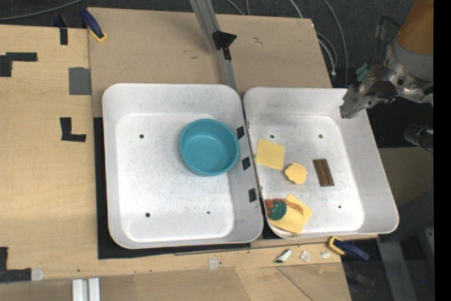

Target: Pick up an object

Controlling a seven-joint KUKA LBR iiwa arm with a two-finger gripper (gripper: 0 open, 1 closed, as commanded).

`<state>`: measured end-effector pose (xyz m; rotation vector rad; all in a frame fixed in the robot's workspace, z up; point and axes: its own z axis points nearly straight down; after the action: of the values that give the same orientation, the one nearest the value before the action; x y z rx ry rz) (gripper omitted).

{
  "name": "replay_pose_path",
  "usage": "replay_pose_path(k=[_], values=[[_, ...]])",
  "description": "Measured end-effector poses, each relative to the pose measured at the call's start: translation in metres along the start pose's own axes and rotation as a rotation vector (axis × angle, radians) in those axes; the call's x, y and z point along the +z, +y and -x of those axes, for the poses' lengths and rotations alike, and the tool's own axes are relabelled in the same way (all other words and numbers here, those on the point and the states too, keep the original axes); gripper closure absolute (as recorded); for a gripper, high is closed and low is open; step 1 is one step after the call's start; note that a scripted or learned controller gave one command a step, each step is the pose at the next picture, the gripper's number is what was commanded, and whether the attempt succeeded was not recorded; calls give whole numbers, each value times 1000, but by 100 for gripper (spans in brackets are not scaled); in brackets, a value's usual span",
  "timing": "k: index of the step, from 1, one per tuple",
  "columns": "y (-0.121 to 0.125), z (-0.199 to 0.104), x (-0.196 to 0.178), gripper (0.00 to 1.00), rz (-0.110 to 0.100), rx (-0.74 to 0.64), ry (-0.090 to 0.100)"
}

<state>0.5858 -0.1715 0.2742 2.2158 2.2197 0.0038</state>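
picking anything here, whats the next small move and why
Probably swing the gripper inward over the right bin toward the brown block: the gripper sits at that bin's upper right rim, and the block lies apart from the yellow pieces.

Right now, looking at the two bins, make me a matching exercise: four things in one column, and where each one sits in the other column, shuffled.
Things:
1. round blue bowl
2. flat yellow square piece
3. small brown rectangular block
4. grey arm's gripper

Places:
A. at the right bin's far right corner
B. left bin, near its middle
C. right bin, right of the small round yellow piece
D. right bin, near its left wall

Pairs: 1-B, 2-D, 3-C, 4-A
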Motion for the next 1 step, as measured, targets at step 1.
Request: replay_pose_path(k=[1], values=[[1, 0, -20, 100, -4, 0, 2]])
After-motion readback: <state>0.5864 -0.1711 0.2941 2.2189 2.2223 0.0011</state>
